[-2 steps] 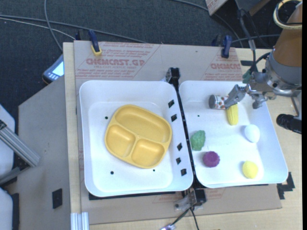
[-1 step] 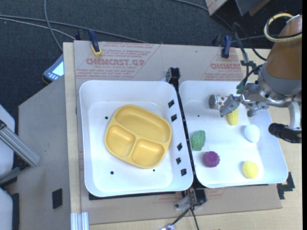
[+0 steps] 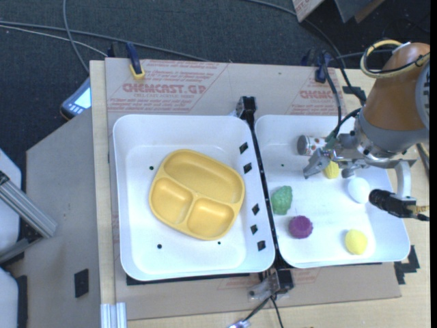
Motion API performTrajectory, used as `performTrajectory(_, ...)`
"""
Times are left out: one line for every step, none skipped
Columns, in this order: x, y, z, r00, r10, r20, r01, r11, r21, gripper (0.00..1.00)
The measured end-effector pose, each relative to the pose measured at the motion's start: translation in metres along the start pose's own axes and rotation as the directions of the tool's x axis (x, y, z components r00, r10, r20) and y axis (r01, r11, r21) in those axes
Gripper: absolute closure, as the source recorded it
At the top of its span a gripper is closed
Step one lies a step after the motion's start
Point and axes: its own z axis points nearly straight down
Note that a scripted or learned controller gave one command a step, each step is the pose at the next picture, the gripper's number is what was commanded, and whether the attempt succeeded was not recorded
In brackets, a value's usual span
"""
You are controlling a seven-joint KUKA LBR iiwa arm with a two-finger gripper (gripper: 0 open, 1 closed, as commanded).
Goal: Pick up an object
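Observation:
My gripper [image 3: 307, 157] hangs over the upper left part of the right bin [image 3: 382, 255], reaching in from the right. It is open, with two grey fingertips [image 3: 311, 169] spread apart and nothing between them. A small yellow object [image 3: 332, 171] lies just right of the fingertips, beside the gripper body. A white egg-shaped object [image 3: 358, 188] rests further right. A green lump [image 3: 282, 198], a purple ball [image 3: 300, 226] and a yellow ball [image 3: 356, 241] lie lower in the same bin, apart from the gripper.
The left bin [image 3: 130, 183] holds a yellow divided plate [image 3: 196, 194]. A black divider strip [image 3: 254, 176] runs between the bins. The arm's orange band [image 3: 396, 87] and a black cable fitting [image 3: 389, 202] overhang the right bin's right side.

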Motion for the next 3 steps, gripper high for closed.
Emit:
performTrajectory(0.009,-0.001,0.059,1.0,-0.001,-0.001,0.001,1.0,0.001,0.0)
performTrajectory(0.008,0.001,0.045,1.0,0.001,0.001,-0.001,1.0,-0.007,1.0)
performTrajectory(0.012,0.001,0.001,1.0,-0.001,0.003,0.001,1.0,-0.011,1.0)
